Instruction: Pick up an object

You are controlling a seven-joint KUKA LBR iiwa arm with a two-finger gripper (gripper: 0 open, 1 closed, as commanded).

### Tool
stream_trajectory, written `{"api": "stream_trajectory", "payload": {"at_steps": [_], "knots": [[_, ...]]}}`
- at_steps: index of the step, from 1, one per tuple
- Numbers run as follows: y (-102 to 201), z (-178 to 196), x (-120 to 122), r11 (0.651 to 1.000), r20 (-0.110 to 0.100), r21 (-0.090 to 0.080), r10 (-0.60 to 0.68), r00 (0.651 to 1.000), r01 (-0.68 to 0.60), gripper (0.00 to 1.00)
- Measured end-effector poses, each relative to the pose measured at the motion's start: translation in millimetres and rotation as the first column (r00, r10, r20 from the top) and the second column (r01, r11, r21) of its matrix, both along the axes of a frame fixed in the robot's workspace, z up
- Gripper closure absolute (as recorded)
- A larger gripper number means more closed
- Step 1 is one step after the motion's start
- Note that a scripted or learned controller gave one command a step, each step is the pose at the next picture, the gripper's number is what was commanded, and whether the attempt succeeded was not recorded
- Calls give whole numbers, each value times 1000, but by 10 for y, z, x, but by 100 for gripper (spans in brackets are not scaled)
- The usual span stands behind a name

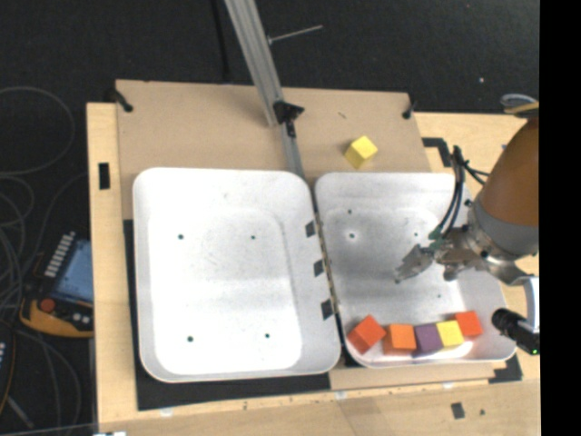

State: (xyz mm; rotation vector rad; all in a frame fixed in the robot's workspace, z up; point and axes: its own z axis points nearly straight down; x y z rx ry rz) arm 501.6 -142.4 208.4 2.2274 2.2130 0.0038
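Note:
Several small cubes lie in a row along the near edge of the right bin [381, 198]: a red-orange cube [367, 332], an orange cube [400, 336], a purple cube [427, 338], a yellow cube [450, 333] and another orange cube [468, 323]. A yellow cube [360, 150] sits on the brown board behind the bins. My gripper [416, 262] hangs over the middle of the right bin, pointing left, above and behind the row of cubes. Nothing shows between its fingers.
The left bin [218, 271] lies beside the right one, joined by clips along the seam. A grey metal rail [259, 53] slants up from the board behind the bins. Cables and a handheld controller [64, 284] lie off the bench at left.

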Motion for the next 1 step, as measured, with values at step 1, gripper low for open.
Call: {"api": "stream_trajectory", "payload": {"at_steps": [1], "knots": [[441,-672,-61,1000,-9,1,11,1000,-11,0]]}}
